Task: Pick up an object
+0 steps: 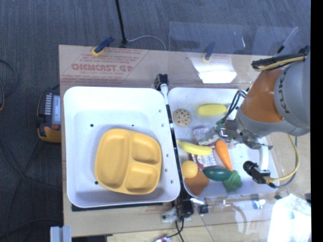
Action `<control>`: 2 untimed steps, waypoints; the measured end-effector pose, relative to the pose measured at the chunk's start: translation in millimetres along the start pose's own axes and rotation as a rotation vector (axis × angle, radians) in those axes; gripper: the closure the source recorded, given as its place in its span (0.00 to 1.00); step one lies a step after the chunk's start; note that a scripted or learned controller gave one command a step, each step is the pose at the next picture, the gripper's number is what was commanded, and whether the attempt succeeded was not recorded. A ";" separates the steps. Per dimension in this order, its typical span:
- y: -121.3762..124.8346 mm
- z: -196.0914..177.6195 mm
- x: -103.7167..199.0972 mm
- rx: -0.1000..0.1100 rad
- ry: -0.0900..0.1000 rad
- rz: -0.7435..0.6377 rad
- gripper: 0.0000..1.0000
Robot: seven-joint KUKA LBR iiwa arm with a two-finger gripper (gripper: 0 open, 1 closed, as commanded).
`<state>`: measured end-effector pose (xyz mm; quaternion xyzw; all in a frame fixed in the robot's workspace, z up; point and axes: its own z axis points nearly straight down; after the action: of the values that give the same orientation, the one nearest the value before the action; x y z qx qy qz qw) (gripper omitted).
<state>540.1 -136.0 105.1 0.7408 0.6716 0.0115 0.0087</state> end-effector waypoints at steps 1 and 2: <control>28.0 -124.5 47.0 0.029 -0.013 0.273 1.00; 26.4 -121.7 45.6 0.035 -0.015 0.275 0.00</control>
<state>567.3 -93.5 227.8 0.8259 0.5638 -0.0046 -0.0009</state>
